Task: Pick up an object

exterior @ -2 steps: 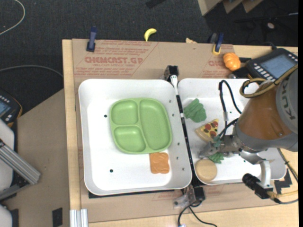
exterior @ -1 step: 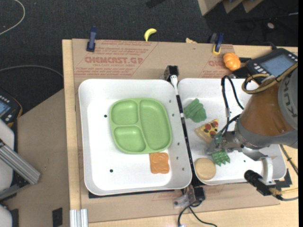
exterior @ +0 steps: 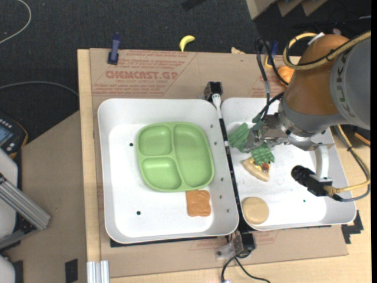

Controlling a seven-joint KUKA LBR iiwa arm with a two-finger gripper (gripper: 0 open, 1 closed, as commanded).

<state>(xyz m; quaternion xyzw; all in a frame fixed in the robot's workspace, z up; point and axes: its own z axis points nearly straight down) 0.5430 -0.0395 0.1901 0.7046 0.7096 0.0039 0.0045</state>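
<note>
Down in the right bin (exterior: pixel 336 214), hand (exterior: pixel 257 135) near its left wall, grip unclear, green toy (exterior: pixel 240 137) beside.

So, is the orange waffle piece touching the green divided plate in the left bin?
Touching, by the look of it: in the camera view the waffle piece sits against the plate's lower edge, with no white bin floor between them.

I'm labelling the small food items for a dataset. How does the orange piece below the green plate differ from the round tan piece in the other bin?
The orange piece is squarish with a bumpy outline; the round tan piece is a smooth disc. The orange piece lies in the left bin, just below the green divided plate; the tan piece lies in the right bin, near its front left corner. Both lie flat, away from the gripper.
</note>
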